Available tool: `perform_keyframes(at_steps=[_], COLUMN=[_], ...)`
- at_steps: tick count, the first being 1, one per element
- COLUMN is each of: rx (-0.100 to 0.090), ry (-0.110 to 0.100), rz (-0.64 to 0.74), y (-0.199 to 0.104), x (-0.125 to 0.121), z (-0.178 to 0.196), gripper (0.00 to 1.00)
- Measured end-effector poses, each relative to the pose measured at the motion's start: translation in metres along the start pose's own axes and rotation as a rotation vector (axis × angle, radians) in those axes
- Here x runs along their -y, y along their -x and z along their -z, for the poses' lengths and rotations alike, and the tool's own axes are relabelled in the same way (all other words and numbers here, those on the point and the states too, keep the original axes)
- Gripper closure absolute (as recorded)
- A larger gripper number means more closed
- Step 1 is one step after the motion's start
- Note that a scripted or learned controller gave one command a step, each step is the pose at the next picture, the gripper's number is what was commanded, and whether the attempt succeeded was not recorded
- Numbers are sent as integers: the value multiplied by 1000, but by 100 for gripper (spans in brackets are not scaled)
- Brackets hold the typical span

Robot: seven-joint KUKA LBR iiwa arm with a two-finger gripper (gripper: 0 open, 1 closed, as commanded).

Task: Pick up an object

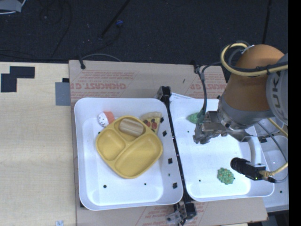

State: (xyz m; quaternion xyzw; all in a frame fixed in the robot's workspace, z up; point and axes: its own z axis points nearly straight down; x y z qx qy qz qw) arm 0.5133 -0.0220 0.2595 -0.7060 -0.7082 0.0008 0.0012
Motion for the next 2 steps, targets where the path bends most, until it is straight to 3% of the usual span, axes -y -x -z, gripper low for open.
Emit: perform_keyframes(at_steps=[2], rx=[1], ry=[0], rz=[1], y=[-103], x=[-19], z=[-13], gripper=[100])
